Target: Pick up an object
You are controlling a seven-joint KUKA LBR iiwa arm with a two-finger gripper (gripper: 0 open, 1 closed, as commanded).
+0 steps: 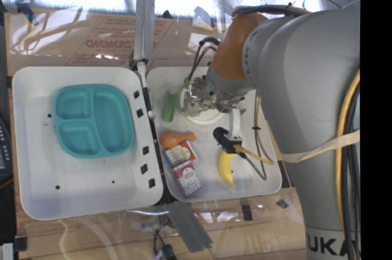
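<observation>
Your gripper (195, 100) sits low in the right bin (269, 182), just beside the green piece (169, 106). You can't tell if it's spread or closed. Nothing looks lifted, so the pick is not yet done.

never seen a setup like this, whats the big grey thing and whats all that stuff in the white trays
The big grey shape is a robot arm, reaching in from the right. One camera, fixed above the bench, looks down at a slant on two shallow white bins. The left bin holds a teal divided plate. The arm's tool hangs low in the right bin, beside a green piece. Below lie a toy drumstick, two small cartons and a banana. Whether anything is held, I cannot tell.
</observation>
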